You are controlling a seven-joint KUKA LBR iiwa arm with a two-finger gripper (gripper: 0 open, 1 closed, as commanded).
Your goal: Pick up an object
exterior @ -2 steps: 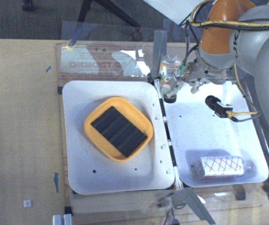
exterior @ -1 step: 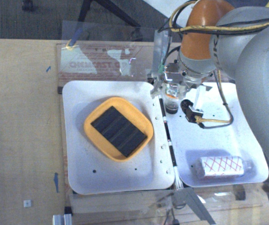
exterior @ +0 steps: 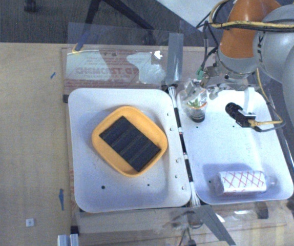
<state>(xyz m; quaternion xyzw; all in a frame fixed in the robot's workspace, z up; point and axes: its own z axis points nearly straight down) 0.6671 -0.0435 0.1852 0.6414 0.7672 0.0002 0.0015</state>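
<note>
Two shallow white bins sat side by side on the bench point(exterior: 19, 137), the left bin point(exterior: 85, 188) and the right bin point(exterior: 224, 147) touching along their inner rims. In the left bin we saw a yellow dish point(exterior: 108, 160) lying near the middle, turned so that its corners pointed to 12, 3, 6 and 9 o'clock. A dark ridged pad point(exterior: 130, 143) lay flat inside that dish and covered most of its floor.

In the right bin a white packet with a red criss-cross print point(exterior: 242, 182) lay on its side at about 5 o'clock, close to the near rim and well apart from the gripper.

The grey arm point(exterior: 285, 40) came in from 2 o'clock, with its orange band point(exterior: 247, 14) above the far edge of the right bin. The gripper point(exterior: 196, 105) hung over the 11 o'clock corner of that bin, just beside the shared rim. We could not tell how far it stood open, nor whether it had hold of anything. A small dark shape point(exterior: 197, 118) sat right at its lower end. We could not tell whether that belonged to the gripper.

Beyond the left bin, at 12 o'clock, a clear sheet with faded red lettering point(exterior: 106, 70) lay on the bench.
</note>
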